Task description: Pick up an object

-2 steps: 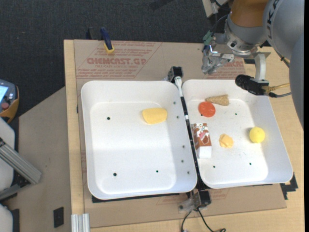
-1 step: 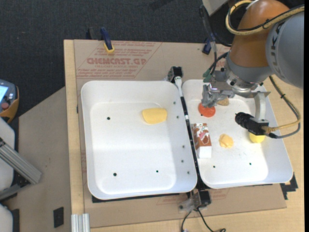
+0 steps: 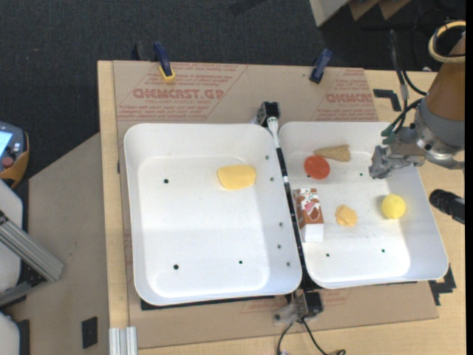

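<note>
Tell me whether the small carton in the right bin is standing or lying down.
Lying down. The carton rests flat on the right bin's floor, its long printed face up, close to the wall shared with the left bin.

Fixed overhead camera, slanted, both bins (image 3: 140, 198)

Brown cardboard sheet with red printing (image 3: 185, 87) covers the table under both bins. Blue-and-yellow clamp (image 3: 162, 63) on its far edge, left; dark blue clamp (image 3: 321, 66) further right. Dark carpeted floor (image 3: 66, 28) beyond.
</note>
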Tool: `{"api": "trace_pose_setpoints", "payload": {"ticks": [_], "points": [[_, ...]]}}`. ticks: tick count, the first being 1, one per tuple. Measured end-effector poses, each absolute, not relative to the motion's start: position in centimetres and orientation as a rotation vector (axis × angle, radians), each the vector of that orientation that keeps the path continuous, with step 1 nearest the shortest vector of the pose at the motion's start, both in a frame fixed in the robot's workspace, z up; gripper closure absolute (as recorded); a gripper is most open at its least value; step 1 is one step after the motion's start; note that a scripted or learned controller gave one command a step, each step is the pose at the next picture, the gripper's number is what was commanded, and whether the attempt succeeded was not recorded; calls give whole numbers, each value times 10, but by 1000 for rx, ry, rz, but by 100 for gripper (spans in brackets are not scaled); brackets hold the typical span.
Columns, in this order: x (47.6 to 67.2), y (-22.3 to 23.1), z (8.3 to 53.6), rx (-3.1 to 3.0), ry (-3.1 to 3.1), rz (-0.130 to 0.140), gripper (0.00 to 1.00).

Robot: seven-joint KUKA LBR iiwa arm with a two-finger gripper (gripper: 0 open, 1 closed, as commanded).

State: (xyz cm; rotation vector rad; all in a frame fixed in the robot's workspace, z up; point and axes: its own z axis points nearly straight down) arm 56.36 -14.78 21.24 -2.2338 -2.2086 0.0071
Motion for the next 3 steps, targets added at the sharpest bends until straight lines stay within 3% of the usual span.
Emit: {"api": "trace_pose_setpoints", "payload": {"ticks": [1, 2, 3], "points": [[475, -129, 79, -2221, -2210, 5, 100], [555, -118, 85, -2221, -2231, -5, 100], [496, -92, 85, -2219, -2217, 3, 100]]}}
